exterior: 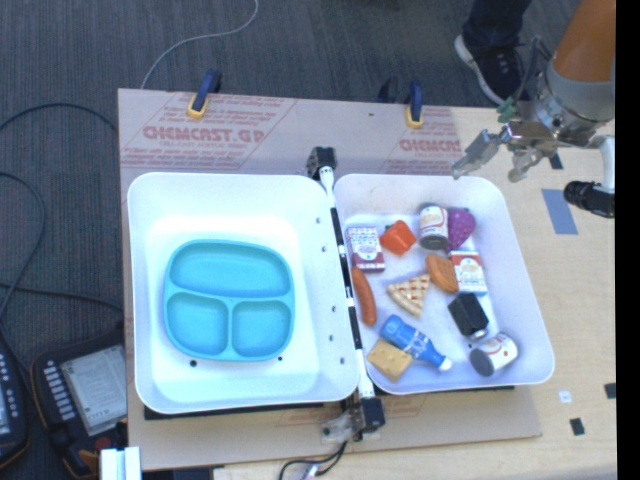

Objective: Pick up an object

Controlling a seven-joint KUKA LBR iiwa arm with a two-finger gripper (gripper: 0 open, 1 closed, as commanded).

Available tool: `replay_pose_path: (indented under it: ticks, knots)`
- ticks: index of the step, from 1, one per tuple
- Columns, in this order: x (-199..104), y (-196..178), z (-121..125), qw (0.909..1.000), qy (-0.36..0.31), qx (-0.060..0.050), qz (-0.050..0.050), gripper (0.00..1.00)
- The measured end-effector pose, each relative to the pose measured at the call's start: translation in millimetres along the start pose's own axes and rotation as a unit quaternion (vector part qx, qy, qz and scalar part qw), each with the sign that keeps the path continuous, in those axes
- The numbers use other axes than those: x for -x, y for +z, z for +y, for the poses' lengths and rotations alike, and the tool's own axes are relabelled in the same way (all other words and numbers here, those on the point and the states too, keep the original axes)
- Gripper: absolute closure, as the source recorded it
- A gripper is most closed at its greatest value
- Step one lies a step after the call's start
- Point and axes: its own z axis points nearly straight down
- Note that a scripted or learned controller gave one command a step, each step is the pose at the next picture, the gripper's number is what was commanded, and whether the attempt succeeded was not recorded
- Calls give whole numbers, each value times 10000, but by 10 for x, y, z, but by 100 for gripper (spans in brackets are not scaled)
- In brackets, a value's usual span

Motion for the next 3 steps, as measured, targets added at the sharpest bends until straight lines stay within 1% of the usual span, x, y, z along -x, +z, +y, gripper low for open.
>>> replay_pose_path:
  ticks: [1,2,3]
  knots:
    - [-229,1659,149,10000,-1,-14,7,0]
    - [-354,1833,-492,10000,6,79,-21,0]
    - [-643,1833,-1065,9999,12,98,-25,0]
